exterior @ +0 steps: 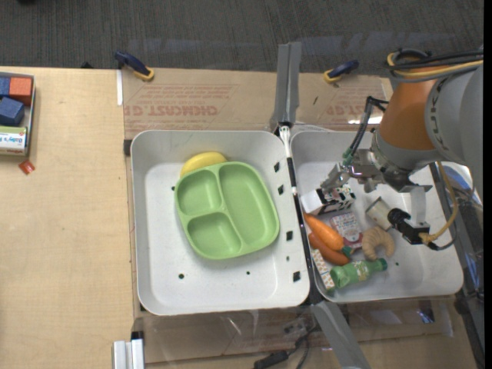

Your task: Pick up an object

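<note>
1. Nearest the camera, along the near edge of the right white bin [430,283], lies a green plastic bottle with a darker cap [358,271], on its side and pointing toward the bin's right edge.
2. Just behind it, an orange carrot-shaped toy [324,231] lies slantwise near the bin's left wall; a second orange piece [330,255] sits under it, half covered, and its shape is hard to make out.
3. A tan, curled, croissant-like object [378,241] rests beside the bottle's cap end, near the bin's middle.
4. A small printed card or packet with red markings [345,224] lies flat between the carrot and the tan object; its print is too small to read.
5. The grey arm with its orange band [405,118] reaches in over the right bin's far right corner and hides the floor there.
6. The gripper [338,184] hangs low over a small black-and-white boxy item [337,199] near the bin's centre-left. The fingers blur into the clutter, so I cannot tell how wide they stand or whether they have hold of anything.
7. In the left white bin [154,283], a light green divided plastic plate [227,209] sits near the middle, covering most of a yellow rounded object [202,161] by the far edge, possibly a banana.
</note>
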Controlling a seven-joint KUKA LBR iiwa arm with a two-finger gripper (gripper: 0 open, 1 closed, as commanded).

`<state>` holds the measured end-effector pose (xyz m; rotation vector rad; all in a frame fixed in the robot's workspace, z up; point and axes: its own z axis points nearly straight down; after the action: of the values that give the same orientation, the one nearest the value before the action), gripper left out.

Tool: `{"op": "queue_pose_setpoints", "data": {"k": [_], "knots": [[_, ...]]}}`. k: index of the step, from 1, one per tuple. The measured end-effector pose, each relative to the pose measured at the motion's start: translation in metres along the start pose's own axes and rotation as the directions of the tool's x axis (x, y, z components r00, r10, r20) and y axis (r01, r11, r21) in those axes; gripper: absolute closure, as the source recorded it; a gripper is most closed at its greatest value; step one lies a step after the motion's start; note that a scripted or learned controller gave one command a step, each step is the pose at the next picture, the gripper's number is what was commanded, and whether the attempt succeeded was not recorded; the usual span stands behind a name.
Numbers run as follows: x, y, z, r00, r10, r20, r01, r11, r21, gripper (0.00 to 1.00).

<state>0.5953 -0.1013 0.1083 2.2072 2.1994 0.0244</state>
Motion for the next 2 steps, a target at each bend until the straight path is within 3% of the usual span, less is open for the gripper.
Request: {"op": "queue_pose_setpoints", "data": {"k": [1,2], "knots": [[-0.0004,0.0045,-0.0146,1.000,0.001,0.002,-0.001,1.000,-0.015,1.00],[-0.0002,0.0042,-0.0141,1.000,0.002,0.001,-0.002,1.000,-0.014,0.00]]}}
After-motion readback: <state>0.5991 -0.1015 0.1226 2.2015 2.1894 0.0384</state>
